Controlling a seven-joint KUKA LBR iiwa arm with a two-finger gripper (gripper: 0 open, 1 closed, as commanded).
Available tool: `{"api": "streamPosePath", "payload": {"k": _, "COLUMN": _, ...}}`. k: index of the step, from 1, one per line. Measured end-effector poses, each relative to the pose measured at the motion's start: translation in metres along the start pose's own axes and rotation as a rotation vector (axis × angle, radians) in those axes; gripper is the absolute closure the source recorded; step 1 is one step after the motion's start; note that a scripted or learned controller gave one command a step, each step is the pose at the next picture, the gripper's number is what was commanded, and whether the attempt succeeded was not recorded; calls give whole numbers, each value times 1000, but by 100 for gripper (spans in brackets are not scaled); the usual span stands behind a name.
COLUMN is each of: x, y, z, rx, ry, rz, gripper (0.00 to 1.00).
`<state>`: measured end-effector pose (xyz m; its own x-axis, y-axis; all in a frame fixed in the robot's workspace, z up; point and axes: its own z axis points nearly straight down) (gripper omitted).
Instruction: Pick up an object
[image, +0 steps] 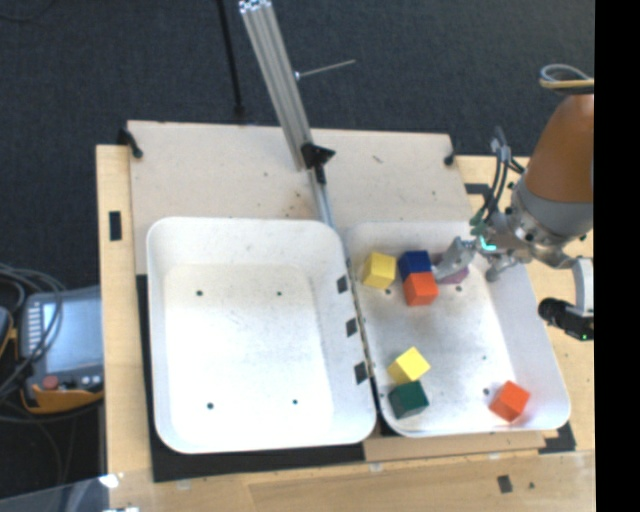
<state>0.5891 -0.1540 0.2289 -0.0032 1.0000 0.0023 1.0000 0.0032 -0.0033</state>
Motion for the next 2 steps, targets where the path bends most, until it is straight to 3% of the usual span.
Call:
{"api": "streamPosePath", "payload": {"k": 1, "x": 0, "y": 1, "z": -2, "rx": -5, "ry": 0, "rz": 0, "gripper": 0}}
{"api": "streamPosePath", "payload": {"k": 2, "x": -6, "y": 4, "z": 59, "rx": 2, "ry": -5, "rz": 5, "gripper": 0}}
